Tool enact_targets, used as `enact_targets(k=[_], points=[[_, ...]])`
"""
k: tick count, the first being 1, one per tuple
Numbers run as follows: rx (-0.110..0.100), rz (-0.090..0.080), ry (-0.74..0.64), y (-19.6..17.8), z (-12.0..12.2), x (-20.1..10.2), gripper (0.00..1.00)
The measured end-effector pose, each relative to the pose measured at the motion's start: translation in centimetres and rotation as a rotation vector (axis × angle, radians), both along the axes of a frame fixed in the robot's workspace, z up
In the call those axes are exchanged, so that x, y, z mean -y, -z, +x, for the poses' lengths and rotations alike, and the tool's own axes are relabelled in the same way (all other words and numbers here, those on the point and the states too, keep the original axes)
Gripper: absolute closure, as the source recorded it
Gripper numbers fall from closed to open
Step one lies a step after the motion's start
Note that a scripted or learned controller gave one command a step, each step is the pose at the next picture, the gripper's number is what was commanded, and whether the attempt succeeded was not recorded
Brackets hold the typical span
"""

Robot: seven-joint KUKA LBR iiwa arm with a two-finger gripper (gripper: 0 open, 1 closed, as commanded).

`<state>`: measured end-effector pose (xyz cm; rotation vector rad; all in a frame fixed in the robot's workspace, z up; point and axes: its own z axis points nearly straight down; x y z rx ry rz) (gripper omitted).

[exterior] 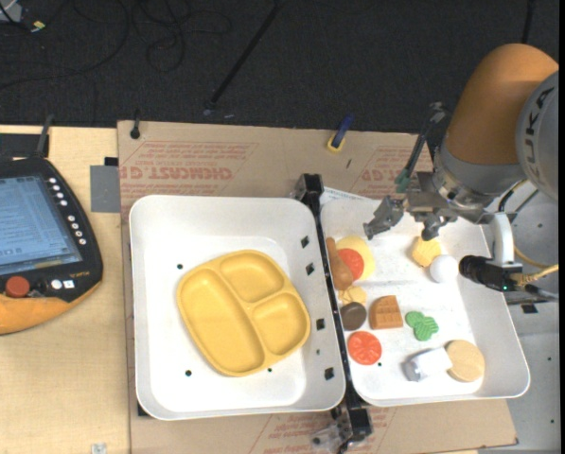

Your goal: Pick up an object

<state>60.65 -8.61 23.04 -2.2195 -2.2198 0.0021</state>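
The gripper [410, 218] hangs open just beside a small yellow toy [425, 251].

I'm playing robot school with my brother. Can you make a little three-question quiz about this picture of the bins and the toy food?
1. True or false: the yellow divided plate lies in the left bin.
2. Which sits nearest the right bin's front edge? A) brown block B) round tan disc C) green piece
3. Fill in: the gripper is above the ____ bin.

Key
1. True; the plate lies there alone.
2. B; the tan disc lies closest to the front, beside a small grey piece.
3. Right; it is near the bin's back edge, close to a small yellow piece.
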Motion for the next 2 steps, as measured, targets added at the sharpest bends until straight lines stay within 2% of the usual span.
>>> enact_targets(k=[1,2], points=[[-0.004,0.0,0.0,4.3,-0.1,-0.1,0.0],[-0.005,0.0,0.001,9.4,0.7,-0.2,0.0]])
